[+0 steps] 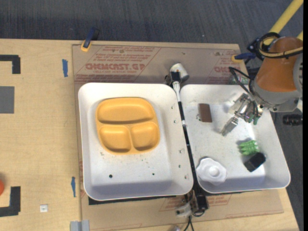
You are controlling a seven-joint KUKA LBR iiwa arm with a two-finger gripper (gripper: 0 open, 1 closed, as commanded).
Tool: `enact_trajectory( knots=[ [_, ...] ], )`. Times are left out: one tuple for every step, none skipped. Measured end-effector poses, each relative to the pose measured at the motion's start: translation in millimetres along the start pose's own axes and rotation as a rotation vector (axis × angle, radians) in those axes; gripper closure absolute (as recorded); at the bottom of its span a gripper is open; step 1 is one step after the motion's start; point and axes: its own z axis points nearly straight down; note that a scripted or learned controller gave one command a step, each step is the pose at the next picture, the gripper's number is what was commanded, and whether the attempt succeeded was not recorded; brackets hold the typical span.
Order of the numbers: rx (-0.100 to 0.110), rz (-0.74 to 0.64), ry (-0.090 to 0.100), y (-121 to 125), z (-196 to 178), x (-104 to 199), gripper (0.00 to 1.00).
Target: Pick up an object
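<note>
My gripper (234,115) hangs over the upper middle of the right bin (276,150), under the grey arm with its orange band (275,66). It is open, and nothing sits between its fingers. One silver fingertip (228,127) points down-left toward the bin floor. A brown block (205,112) lies to the gripper's left. A green object (248,147) and a black object (254,161) lie below and to its right. A white round object (211,171) rests near the bin's front edge.
The left bin (91,143) holds a yellow divided plate (128,124). A black ridge (183,129) with a white knob at its far end separates the two bins. Cables and a yellow pole stand at the back right.
</note>
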Motion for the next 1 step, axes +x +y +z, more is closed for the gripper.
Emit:
enact_trajectory(
  knots=[
    [0.001,-0.184,0.001,-22.2,-24.6,13.8,0.0]
  ],
)
